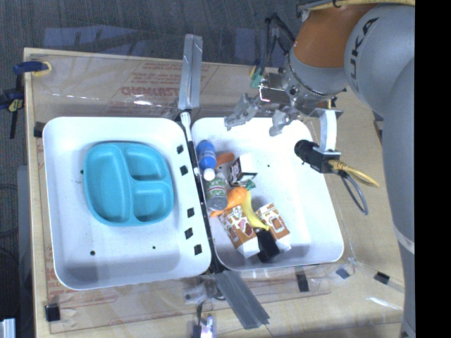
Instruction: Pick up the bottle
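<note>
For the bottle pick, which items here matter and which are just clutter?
Belongs to the job:
bottle, blue cap, against the right bin's left wall
gripper, above that bin's far edge, apart from the bottle

Lying about:
blue tray in the left bin
banana
patterned box

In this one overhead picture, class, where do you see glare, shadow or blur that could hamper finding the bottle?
Camera view: the clear sheet over the bench reflects light in pale streaks; the gripper looks slightly soft; the white right bin is bright and evenly lit, with mild shadow under its clutter; the bottle stays legible by the divider.
</note>
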